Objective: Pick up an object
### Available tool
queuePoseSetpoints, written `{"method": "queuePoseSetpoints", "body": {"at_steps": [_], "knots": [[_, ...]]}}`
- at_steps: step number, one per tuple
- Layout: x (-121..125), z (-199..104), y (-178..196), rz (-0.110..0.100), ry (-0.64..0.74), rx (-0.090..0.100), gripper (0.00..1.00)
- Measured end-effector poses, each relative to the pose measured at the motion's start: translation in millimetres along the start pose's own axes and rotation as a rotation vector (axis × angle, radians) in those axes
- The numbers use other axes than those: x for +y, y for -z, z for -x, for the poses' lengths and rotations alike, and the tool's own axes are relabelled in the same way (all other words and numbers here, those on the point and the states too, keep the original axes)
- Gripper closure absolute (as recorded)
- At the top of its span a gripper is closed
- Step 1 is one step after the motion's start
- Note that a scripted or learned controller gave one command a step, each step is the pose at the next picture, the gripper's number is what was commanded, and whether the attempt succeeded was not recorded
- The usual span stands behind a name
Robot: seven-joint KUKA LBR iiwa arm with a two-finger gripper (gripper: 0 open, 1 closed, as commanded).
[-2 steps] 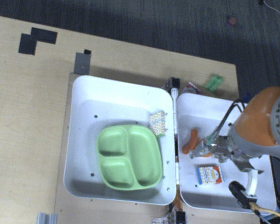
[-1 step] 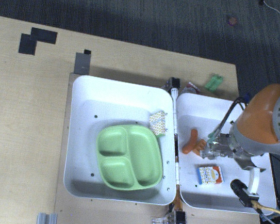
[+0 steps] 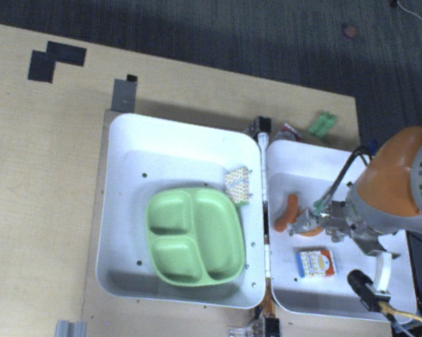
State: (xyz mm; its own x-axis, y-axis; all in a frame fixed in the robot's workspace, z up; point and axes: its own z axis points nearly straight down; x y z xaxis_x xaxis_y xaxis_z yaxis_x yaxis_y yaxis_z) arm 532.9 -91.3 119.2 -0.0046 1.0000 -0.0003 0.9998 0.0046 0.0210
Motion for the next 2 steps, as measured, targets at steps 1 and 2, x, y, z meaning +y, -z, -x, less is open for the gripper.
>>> {"method": "queuePoseSetpoints", "body": {"at_steps": [1, 2], "knots": [[64.2, -9.0, -28.2, -0.004, 0.001, 0.0, 0.0], [64.2, -9.6, -19.8, -0.003, 0.008, -0.001, 1.0]]}}
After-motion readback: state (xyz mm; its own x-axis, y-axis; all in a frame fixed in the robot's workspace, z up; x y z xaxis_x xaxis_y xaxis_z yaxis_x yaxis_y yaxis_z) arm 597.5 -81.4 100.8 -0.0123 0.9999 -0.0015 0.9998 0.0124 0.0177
